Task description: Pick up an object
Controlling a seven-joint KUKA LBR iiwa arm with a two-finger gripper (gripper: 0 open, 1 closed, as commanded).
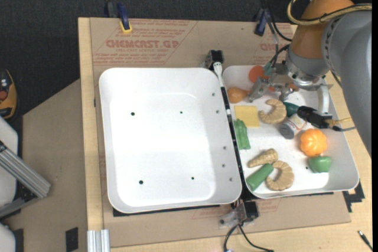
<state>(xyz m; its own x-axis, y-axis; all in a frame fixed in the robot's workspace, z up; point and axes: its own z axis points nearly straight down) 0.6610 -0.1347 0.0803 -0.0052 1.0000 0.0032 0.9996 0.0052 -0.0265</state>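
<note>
My gripper [273,90] hangs over the back of the right bin [342,183], fingers spread open with nothing visibly between them. Just behind its left finger lies a red-orange ball [255,74]. Left of it is a small orange fruit [236,94]. A tan croissant [273,110] rests directly in front of the gripper, beside a yellow block [248,115]. Further forward are a green stick [241,134], a grey can [289,127], a large orange [312,141] and a green pepper [319,163].
The left bin [159,133] stands beside the right one, their rims meeting along a clipped seam [227,121]. Near the right bin's front lie two more pastries [282,175] and a green piece [258,176]. The arm [348,38] covers the back right corner.
</note>
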